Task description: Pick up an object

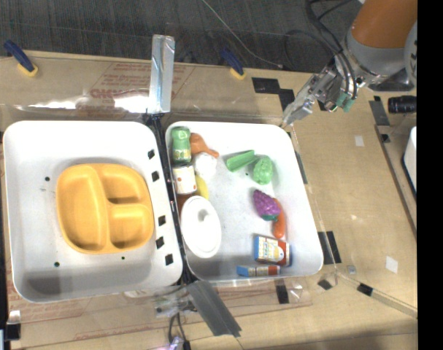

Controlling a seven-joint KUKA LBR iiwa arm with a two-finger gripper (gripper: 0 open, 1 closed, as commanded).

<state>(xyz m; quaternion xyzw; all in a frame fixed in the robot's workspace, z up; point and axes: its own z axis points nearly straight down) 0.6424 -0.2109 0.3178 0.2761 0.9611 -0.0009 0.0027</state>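
Two bins: left bin [17, 195] and right bin [298, 195] sit side by side on the table [367, 217], seen from the overhead camera.
Left bin contents: a yellow divided tray [104, 206], flat in the middle.
Right bin contents: green can [180, 143], small bottle [185, 179], white bowl [201, 224], green pepper [240, 160], purple grapes [266, 203], a carton [269, 250]; any could serve as the pick, and all lie loose and near one another.
Pincer [298, 111]: hangs above the right bin's far right corner, outside the clutter, tilted down toward it.
Pincer state: cannot tell whether wide or narrow; nothing visibly between its tips.
Judgement: the pick is not yet begun; the pepper looks nearest.
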